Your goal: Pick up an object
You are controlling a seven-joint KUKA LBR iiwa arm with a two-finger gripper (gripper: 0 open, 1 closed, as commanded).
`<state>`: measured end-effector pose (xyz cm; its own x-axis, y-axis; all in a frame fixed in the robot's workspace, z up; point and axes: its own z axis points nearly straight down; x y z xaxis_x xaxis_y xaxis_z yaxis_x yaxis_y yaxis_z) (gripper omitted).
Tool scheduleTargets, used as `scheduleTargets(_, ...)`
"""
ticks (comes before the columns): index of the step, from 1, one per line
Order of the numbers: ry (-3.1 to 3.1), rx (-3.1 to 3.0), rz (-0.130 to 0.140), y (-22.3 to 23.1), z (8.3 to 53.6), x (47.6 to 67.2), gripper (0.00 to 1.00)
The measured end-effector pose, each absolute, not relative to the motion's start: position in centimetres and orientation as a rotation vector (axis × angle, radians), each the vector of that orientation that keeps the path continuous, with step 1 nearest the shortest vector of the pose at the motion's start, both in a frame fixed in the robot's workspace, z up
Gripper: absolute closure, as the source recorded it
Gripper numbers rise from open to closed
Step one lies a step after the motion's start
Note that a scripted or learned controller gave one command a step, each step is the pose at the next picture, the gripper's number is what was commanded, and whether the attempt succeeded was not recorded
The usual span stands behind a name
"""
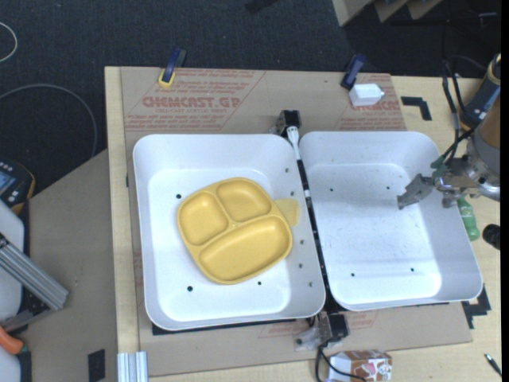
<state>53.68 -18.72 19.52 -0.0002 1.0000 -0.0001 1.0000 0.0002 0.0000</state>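
gripper [436, 188] over the right bin [382, 285], finger state unclear, arm cut off; yellow tray [233, 229] left.

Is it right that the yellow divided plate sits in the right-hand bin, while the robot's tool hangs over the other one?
Not quite. The camera view shows the yellow divided plate lying in the left bin, not the right-hand one. The tool hangs over the right bin, near its right edge, so plate and tool are indeed over different bins.

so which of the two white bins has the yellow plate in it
The left bin: the yellow three-compartment plate lies in it. The right bin has the claw over its right side instead.
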Motion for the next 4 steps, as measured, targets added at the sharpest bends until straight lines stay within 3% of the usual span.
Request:
scheduleTargets(1, 2.215, 2.204, 0.016, -15.8, 37.2, 53.2, 0.0)
scheduleTargets(2, 2.22, 2.208, 0.015, -10.8, 46.7, 48.0, 0.0)
scheduleTargets(3, 2.234, 2.199, 0.017, 1.4, 54.0, 48.0, 0.0)
scheduleTargets(4, 2.22, 2.216, 0.006, 0.7, 54.6, 48.0, 1.0)
